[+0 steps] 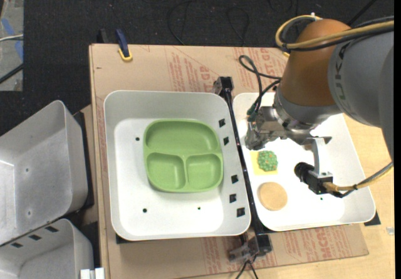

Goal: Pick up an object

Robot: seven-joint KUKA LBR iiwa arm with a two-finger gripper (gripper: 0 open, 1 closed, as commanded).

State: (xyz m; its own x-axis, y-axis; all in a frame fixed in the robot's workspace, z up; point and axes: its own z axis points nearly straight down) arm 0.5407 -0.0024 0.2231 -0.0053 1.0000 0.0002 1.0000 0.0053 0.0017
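Observation:
My gripper (256,140) hangs low over the left part of the right bin (357,199), under the grey and orange wrist. Just below it and slightly to the right lies a green knobbly ball (267,160) on a small yellow square (257,166). A round tan disc (273,196) lies further toward the front of the same bin. I see nothing held by the gripper.
The left bin (122,165) holds a light green divided plate (183,155) with three compartments. A black divider with clips runs between the two bins. The arm covers the back of the right bin. Grey bins stand off the bench at far left.

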